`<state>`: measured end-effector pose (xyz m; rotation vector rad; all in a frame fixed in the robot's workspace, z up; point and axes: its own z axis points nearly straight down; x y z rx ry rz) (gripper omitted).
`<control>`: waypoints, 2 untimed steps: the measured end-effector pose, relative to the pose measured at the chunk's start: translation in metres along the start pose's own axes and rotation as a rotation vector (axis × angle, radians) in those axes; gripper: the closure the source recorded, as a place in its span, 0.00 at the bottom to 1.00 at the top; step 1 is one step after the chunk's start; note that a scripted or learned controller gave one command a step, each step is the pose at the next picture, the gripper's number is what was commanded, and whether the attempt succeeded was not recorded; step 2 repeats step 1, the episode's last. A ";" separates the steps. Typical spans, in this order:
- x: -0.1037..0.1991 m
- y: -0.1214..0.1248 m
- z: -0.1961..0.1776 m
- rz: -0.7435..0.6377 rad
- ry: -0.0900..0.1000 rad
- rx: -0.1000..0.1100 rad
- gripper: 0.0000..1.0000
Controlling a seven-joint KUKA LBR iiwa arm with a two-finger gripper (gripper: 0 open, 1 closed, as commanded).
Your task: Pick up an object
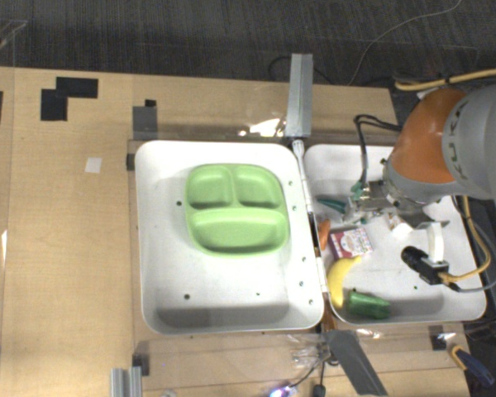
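Pink-and-white packet (350, 242), flat on the floor of the right bin (459, 292), in its left half, near the left wall and roughly midway between back and front edges. Directly in front of the packet, a curved yellow object (337, 278), close against the left wall. In the front-left corner, a green cylinder (366, 304) on its side, touching or nearly touching the yellow object. Along the left wall beside the packet, a thin orange item (323, 234), too small to identify. Toward the back, a teal item (332, 205), partly hidden. Just behind the packet, the gripper (365, 205), low over the bin floor near the teal item; spread or pressed together: cannot tell from this angle, nor whether touching anything. Behind it, the grey arm (479, 139), with its orange band (422, 143), reaching in over the right bin's back-right corner. Across the shared wall, the left bin (161, 246), carrying a green plate (234, 208) with three compartments, set slightly toward the back edge. At the back of the divide, an upright metal post (300, 98). Beneath both bins, the pale wooden bench (58, 246).
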<state>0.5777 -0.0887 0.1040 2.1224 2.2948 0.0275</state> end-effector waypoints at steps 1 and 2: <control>0.018 -0.018 -0.082 0.200 -0.003 0.019 1.00; 0.018 -0.018 -0.082 0.200 -0.003 0.019 1.00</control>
